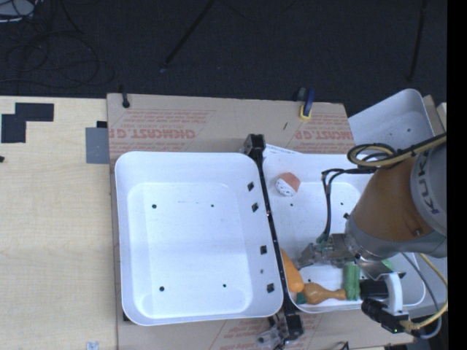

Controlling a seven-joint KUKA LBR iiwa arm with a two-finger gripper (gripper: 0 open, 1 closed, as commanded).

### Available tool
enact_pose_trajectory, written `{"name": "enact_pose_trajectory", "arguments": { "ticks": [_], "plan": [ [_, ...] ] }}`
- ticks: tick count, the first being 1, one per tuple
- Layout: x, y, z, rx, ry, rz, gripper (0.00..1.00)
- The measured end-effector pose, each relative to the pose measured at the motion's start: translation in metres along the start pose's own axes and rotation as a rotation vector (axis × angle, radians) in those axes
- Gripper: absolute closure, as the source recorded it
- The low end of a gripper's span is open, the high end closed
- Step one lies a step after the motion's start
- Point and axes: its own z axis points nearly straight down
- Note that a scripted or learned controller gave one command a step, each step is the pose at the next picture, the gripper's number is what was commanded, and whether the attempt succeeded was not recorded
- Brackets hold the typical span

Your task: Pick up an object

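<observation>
The arm (398, 210) is reaching into the right bin (310, 195), and the gripper (315, 252) sits low near its front edge. How the jaws stand I cannot tell; the tips blur into the bin floor. Just in front of them lies an orange carrot-shaped toy (293, 275), with a tan gourd-shaped piece (321, 293) beside it and a green object (352, 281) to that one's right. Well behind the jaws rests a small roll of tape (287, 184). Beyond the divider is the left bin (139, 173).

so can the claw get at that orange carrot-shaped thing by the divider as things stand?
Probably yes. The claw sits low in the right bin, just right of the orange piece, which lies uncovered against the divider; that wall may crowd one side.
</observation>
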Motion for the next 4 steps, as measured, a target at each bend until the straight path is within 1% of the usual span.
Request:
{"name": "enact_pose_trajectory", "arguments": {
  "ticks": [1, 2, 3, 4],
  "plan": [
    [0.079, 0.068, -0.198, -0.015, 0.003, -0.012, 0.0],
    [0.074, 0.064, -0.197, 0.007, 0.001, -0.005, 1.0],
    [0.1, 0.006, -0.187, 0.01, 0.003, -0.005, 1.0],
    [0.148, 0.053, -0.197, 0.002, 0.002, -0.007, 1.0]
  ]
}}
